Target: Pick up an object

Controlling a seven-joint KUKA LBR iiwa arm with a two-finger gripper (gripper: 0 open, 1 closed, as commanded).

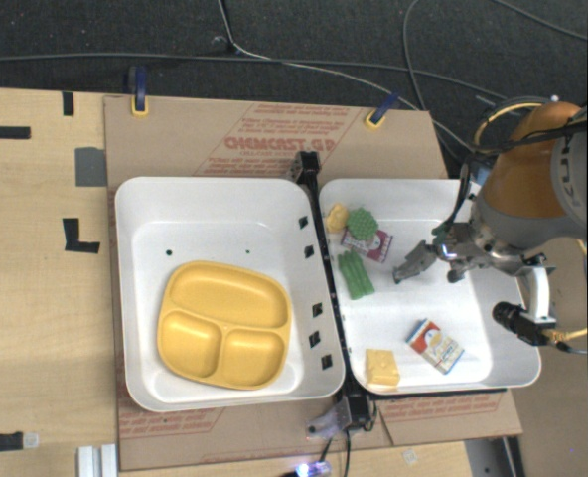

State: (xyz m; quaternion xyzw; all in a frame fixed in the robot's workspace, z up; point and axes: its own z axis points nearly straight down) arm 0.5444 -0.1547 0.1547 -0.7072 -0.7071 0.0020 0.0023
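Camera view, bench: two white bins sit side by side, so things can be kept in one or the other.
Left bin (pixel 135 217): it holds a yellow tray (pixel 224 324) with three dips. The tray lies flat in the middle.
Right bin (pixel 513 366): this is where the small things are, ready for picking.
Green block (pixel 356 275): it lies near the wall between the bins, just under a green-topped packet (pixel 367 233).
Yellow ball (pixel 336 217): a little yellow thing just beside the packet, close to the wall.
Red and white box (pixel 435 345): it lies tilted, near the front of the right bin.
Yellow sponge (pixel 381 367): it sits at the front edge, near the box.
Gripper (pixel 431 262): it reaches in from the right, over the bare middle of the right bin. Its two fingers are spread apart, with nothing between them.
Guess: the green block looks like the nearest thing to grab. Nothing is picked up yet.
Watch out: the block is close to the wall, so a finger might bump it.
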